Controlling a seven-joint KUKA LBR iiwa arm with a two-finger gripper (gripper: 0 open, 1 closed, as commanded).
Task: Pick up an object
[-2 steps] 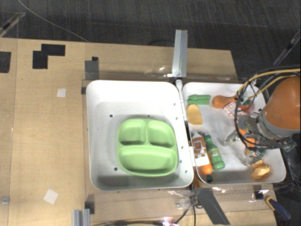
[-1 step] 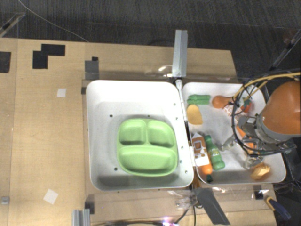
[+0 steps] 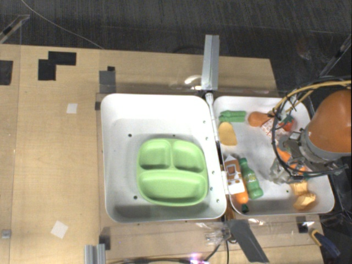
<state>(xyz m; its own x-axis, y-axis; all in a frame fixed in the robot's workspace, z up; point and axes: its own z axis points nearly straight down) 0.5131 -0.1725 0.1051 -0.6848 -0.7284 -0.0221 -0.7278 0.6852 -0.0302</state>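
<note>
Green bottle lies near the right bin's left wall; gripper grip cannot be told.

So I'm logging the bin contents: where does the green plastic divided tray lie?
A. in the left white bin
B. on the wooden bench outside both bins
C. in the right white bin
A: the green plastic divided tray rests on the floor of the left white bin, apart from the small items in the right white bin.

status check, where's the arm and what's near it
Gripper low in right bin, grasp unclear. Green bottle left of it. Green divided tray in left bin.
</note>
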